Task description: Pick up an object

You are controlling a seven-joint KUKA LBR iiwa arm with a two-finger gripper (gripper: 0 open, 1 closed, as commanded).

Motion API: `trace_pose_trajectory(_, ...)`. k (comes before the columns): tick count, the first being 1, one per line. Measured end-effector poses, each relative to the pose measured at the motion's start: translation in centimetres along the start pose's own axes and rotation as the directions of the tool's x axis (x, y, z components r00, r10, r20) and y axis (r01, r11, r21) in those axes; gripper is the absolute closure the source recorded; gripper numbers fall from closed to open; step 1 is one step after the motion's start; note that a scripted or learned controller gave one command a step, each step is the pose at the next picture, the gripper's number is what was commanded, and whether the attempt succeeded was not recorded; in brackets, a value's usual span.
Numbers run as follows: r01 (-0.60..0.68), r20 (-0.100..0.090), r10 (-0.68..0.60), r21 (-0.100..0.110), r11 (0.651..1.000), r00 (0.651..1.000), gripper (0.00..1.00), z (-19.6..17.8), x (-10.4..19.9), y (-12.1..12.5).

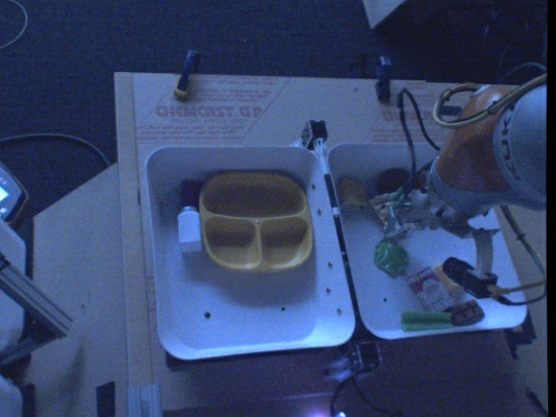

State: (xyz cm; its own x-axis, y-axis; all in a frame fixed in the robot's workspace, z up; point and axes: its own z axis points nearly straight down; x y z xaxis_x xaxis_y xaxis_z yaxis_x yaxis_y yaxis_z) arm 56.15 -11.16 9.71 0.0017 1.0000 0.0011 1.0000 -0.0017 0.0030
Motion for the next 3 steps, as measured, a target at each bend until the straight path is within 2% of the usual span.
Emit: trace_pose_trajectory(3,0.003,0.003,-0.003,-0.003,1.000,1.000,1.00,-13.0,1.4,0.4)
